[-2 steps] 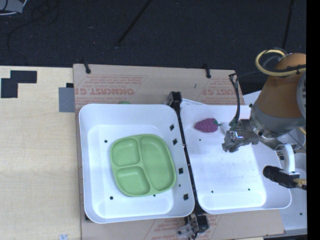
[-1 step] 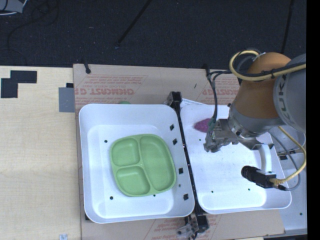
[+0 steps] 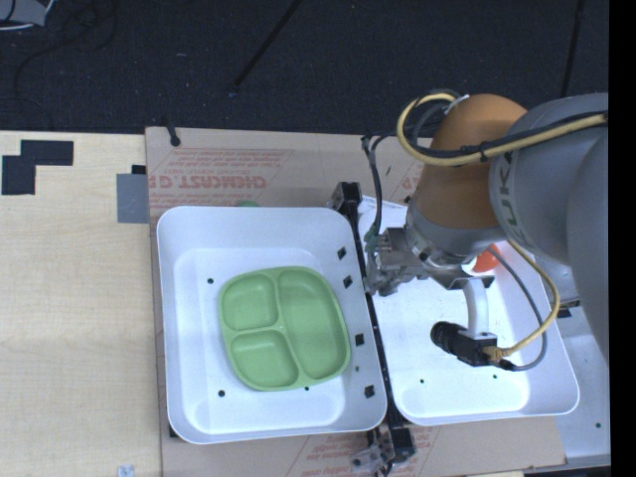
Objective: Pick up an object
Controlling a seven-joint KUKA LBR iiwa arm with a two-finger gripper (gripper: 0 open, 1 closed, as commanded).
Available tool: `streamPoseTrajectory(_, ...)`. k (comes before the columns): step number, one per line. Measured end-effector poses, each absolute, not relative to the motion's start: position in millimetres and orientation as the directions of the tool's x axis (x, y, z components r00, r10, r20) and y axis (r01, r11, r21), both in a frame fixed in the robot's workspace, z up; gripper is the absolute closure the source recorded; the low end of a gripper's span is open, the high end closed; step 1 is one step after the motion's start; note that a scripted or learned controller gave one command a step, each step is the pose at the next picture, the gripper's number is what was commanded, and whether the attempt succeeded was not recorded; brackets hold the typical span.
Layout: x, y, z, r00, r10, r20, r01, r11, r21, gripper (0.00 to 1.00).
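Pale wood makes up the surface (image 3: 70,296) below me, with a dark carpeted floor (image 3: 248,38) beyond its far edge and a brown cardboard sheet (image 3: 258,167) with red printed lettering lying under 2 shallow white plastic bins. My grey arm with its orange band (image 3: 477,167) comes in from the right and hangs over the right-hand white bin (image 3: 447,396), and its bulk covers the far part of that bin. My fingers (image 3: 386,271) sit low at the bin's left side, just beside the black-clipped divider (image 3: 360,296) where the 2 bins meet; I cannot tell whether they are apart or together, because the wrist body hides them from above. A yellow hose (image 3: 427,117) loops over my wrist, and a black cylindrical fitting on a cable (image 3: 462,344) hangs over the bin floor nearer the front.

A small orange-red object (image 3: 485,260) peeks out past my wrist on its right, lying in the right-hand bin, mostly hidden by me, so I cannot tell its shape. In the left-hand white bin (image 3: 189,366) lies a light green plastic plate with 3 compartments (image 3: 283,328), flat on the floor near the middle, well apart from my fingers.
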State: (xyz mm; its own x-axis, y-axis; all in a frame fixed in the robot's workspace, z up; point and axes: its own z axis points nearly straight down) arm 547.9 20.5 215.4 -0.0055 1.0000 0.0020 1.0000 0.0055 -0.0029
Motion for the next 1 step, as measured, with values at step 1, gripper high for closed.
streamPoseTrajectory(1,574.9,71.9,217.3,-0.005,1.0,0.002,1.0,0.005,-0.002,1.0)
